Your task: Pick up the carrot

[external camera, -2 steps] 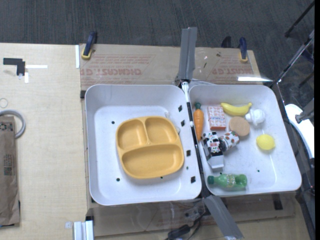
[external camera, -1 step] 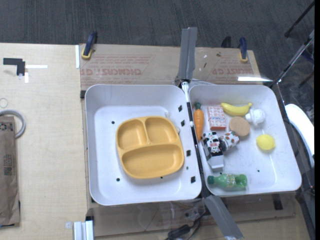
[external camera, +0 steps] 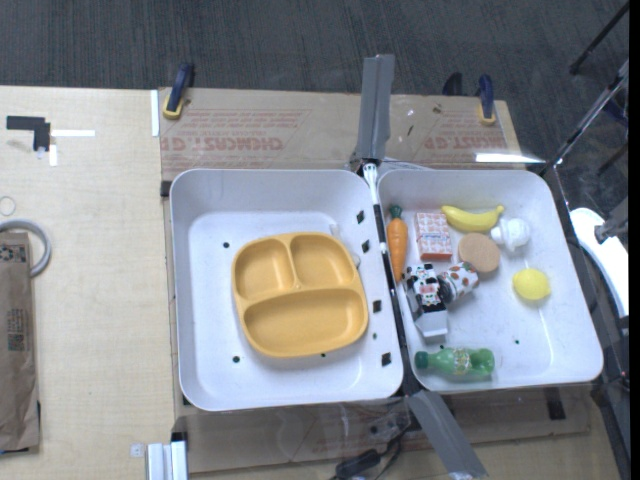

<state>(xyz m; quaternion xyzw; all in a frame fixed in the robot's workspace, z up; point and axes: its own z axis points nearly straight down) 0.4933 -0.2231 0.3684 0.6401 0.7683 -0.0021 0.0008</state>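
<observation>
An orange carrot (external camera: 397,245) with a green top lies lengthwise along the left wall of the right bin (external camera: 560,268), its green end toward the back. Close to its right sits a small pink-and-white box (external camera: 432,235). Just below the carrot's tip lies a black-and-white toy (external camera: 428,290).
The left bin (external camera: 195,298) holds a yellow divided plate (external camera: 298,294). The right bin also holds a banana (external camera: 472,216), a white garlic-like piece (external camera: 513,233), a tan round disc (external camera: 481,254), a lemon (external camera: 531,284) and a green bottle (external camera: 457,362) at the front.
</observation>
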